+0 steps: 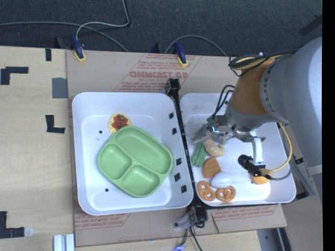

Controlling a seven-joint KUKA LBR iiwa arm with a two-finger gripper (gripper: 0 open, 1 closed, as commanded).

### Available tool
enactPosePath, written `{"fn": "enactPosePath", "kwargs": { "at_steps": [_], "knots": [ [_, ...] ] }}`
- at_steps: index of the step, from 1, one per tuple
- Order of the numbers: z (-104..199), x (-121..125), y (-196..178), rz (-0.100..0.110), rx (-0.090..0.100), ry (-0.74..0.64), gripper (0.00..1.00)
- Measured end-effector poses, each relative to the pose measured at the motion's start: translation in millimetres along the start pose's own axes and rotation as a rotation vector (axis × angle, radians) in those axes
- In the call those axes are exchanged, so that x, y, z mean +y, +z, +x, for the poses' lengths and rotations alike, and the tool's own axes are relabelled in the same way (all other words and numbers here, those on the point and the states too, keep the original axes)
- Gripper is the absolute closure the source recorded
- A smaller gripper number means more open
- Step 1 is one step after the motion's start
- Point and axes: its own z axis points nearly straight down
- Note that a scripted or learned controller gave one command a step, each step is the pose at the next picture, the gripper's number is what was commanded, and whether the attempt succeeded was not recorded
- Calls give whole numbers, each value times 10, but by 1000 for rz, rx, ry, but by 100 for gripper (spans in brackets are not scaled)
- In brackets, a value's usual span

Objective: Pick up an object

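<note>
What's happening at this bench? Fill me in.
The grey arm's two-finger gripper is low over the right white bin, above a pale beige toy food piece and a green ridged pod-shaped toy. Two brown pretzels lie near that bin's front. The left white bin holds a green divided tray.

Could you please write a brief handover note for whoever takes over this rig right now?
Gripper: low in the right bin, by its left side, over the food pile; finger state can't be made out, nothing visibly held.
Right bin: green piece, beige piece, orange-brown piece, white piece, two pretzels.
Left bin: green divided plate, small pizza-like piece.
Done: no pick confirmed.
Left: grasp and lift one object.
</note>
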Motion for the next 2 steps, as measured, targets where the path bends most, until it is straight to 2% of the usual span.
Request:
{"fn": "enactPosePath", "kwargs": {
  "at_steps": [1, 2],
  "knots": [
    [-5, 1, -96, 0, -1, 0, 100],
    [552, -16, -987, 4, 2, -2, 100]
  ]
}}
